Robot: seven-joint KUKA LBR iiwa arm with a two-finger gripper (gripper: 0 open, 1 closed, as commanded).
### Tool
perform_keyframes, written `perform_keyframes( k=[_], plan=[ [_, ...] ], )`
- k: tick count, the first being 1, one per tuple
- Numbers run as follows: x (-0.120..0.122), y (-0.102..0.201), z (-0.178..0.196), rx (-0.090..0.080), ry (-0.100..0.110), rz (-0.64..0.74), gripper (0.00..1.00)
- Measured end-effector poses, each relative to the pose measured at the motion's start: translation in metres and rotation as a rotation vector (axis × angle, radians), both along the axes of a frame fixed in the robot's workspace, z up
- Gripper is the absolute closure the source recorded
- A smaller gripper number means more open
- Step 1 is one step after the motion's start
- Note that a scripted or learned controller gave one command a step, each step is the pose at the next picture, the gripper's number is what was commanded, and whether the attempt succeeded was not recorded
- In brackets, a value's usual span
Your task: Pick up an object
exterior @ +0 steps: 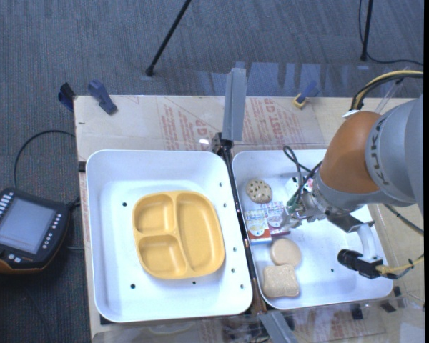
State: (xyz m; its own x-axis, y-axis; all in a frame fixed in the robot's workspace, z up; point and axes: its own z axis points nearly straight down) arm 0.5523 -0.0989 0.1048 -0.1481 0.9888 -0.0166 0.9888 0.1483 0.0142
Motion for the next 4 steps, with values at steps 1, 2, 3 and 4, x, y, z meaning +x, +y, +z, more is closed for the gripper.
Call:
perform_keyframes(
  k=[1, 2, 3, 4],
  plan=[
    [-0.001, 0.007, -0.003, 0.011, 0.008, 0.005, 0.0],
    [-0.001, 0.006, 0.005, 0.012, 0.011, 0.003, 1.0],
    [-0.001, 0.006, 0.004, 0.013, 0.012, 0.003, 0.0],
    [0.014, 0.005, -0.013, 0.019, 0.014, -0.12, 0.0]
  ],
)
